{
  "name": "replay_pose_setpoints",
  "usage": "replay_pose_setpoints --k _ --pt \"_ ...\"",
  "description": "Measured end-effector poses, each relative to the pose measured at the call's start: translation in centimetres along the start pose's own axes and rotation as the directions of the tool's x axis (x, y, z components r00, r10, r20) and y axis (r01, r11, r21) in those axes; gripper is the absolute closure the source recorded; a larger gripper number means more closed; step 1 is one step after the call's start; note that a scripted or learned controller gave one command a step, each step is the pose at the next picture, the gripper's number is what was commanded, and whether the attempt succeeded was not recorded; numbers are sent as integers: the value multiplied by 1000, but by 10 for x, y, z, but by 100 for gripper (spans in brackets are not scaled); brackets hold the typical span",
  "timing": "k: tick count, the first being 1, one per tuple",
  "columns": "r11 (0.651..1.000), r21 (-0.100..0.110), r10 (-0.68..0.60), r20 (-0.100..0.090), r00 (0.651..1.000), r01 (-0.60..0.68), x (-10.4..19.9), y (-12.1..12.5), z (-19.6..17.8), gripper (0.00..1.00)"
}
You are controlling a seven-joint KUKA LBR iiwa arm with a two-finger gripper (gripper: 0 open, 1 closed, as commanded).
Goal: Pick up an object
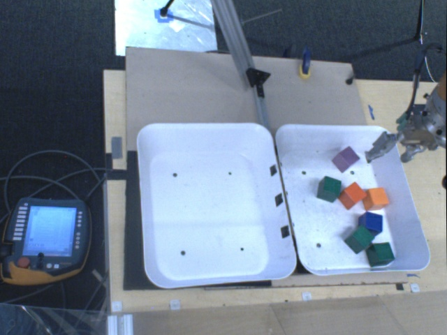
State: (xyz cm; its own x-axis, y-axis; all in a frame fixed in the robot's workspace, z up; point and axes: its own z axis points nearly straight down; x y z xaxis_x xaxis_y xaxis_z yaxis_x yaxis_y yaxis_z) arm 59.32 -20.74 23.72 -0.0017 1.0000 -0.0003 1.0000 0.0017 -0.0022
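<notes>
- Nearest the viewer, a dark green cube is sitting in the front corner of the right bin, with another green cube touching it and a blue cube just behind them.
- Further back, two orange cubes are lying side by side, and a third green cube is resting just to their left.
- Behind these, a purple cube is lying alone, near the bin's far right corner.
- The gripper is hovering just right of the purple cube, over the bin's right rim, its two fingers spread apart and holding nothing.
- The left bin is sitting beside the right one.
- A teach pendant is lying at far left.
</notes>
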Motion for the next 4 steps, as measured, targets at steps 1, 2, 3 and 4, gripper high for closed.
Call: replay_pose_setpoints --k 1,2,3,4 --pt "1000 0 -1 -1 1000 1 5 1 42 0" --pt "1000 1 -1 -1 1000 1 8 -4 86 0" --pt "1000 -7 -3 1 1000 3 8 -2 72 100" --pt "1000 -11 -3 2 1000 3 14 -7 12 100"
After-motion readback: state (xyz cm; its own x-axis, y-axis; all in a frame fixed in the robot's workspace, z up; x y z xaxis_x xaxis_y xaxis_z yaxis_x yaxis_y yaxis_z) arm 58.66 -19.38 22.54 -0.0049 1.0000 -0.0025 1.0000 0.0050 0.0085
